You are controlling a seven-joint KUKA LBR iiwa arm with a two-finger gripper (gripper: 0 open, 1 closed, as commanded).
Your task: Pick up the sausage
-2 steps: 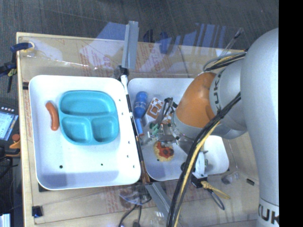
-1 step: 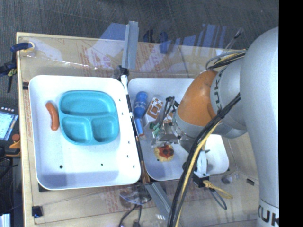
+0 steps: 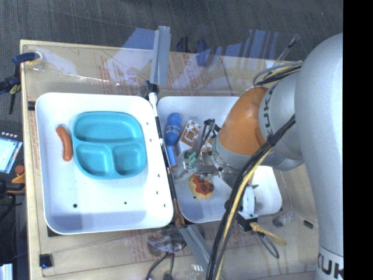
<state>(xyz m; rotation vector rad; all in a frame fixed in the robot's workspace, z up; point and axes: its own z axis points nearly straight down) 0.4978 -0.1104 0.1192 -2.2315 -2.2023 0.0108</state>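
The sausage (image 3: 64,142) is seen in the left bin (image 3: 46,203) beside the blue tray (image 3: 111,142), so the gripper (image 3: 201,156), whose state cannot be told, should be brought over from the right bin (image 3: 233,104) and lowered straight onto it.

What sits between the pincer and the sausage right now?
In the camera view, the pincer is over the right bin; the sausage lies in the left bin. Between them: a blue bottle, the bins' adjoining walls and the teal divided tray.
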